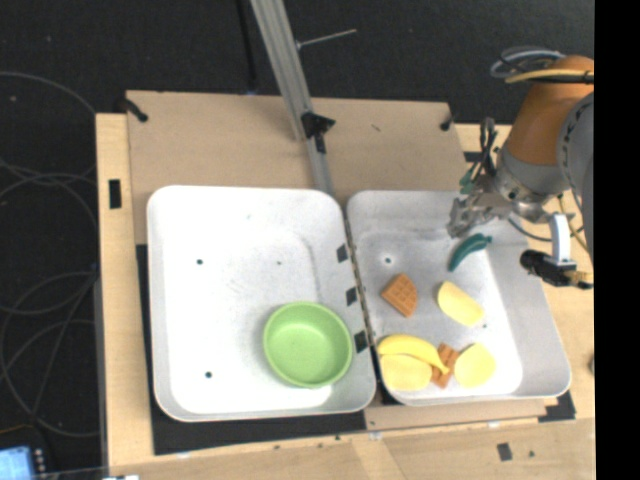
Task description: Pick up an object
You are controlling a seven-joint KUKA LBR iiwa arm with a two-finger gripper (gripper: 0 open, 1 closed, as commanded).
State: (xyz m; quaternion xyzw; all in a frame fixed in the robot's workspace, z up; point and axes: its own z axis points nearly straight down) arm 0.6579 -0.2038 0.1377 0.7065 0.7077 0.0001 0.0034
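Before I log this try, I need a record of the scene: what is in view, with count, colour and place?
bins: two, white, side by side on the bench
bowl: one, green, left bin, near front right corner
waffle piece: one, orange-brown, right bin, middle
yellow pieces: three, right bin, front half
small orange piece: one, between the front yellow pieces
teal object: one, right bin, just below the gripper
pole: one, grey, slanting behind the bins
gripper: one, over right bin's back

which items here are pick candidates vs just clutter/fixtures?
Pick candidates:
- teal piece, right under the gripper
- waffle-like piece
- yellow pieces
- green bowl

Just there:
- two white bins
- metal pole
- cables
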